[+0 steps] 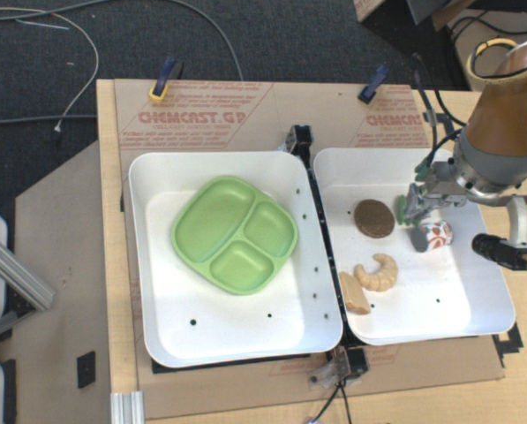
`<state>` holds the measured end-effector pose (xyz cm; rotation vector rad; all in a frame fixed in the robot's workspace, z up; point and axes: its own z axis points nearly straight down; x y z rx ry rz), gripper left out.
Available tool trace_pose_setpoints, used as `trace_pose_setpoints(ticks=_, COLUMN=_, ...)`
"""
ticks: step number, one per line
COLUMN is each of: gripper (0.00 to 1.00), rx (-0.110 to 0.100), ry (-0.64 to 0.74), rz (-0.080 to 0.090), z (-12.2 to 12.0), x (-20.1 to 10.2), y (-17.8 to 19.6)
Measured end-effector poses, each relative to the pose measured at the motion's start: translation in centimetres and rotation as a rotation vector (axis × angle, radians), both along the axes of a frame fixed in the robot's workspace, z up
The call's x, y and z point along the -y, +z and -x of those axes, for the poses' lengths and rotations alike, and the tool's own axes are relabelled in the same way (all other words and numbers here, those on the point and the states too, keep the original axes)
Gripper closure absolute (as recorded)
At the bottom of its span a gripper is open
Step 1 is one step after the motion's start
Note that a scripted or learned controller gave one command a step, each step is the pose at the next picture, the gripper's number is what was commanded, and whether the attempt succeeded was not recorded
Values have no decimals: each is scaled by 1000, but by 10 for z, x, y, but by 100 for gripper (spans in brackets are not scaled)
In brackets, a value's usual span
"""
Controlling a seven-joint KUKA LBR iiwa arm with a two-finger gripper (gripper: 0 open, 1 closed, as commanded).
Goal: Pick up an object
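In the right bin (484, 312) lie a round brown cookie-like disc (373, 218), a curled tan croissant-shaped piece (380, 273), a tan wedge (355, 294) near the bin's left wall, and a small white and red object (438, 234). The gripper (417, 221) hangs low over the right bin, between the brown disc and the white and red object, which sits just to its right and touches or nearly touches it. A small green piece (404, 210) shows at the gripper's left side. The arm's body hides the gripper's upper part.
The left bin (157, 325) holds a green divided plate (235, 234) near its middle. A black divider with clamps (316, 228) runs between the two bins. Cardboard (201, 113) lies beneath the bins, with blue clips at its far edge.
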<state>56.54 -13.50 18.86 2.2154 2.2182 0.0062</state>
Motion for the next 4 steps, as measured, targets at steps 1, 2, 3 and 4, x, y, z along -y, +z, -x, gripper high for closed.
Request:
trace_pose_setpoints(ticks=1, gripper=100, rx=-2, ry=0, rz=-1, z=-1, x=0, y=36)
trace_pose_setpoints(ticks=2, gripper=100, rx=-11, ry=5, rz=-6, z=10, x=-57, y=32)
trace_pose_setpoints(ticks=3, gripper=100, rx=-12, ry=5, rz=-5, z=21, x=-109, y=30)
trace_pose_setpoints(ticks=4, gripper=100, rx=-12, ry=5, rz=-6, z=18, x=-165, y=21)
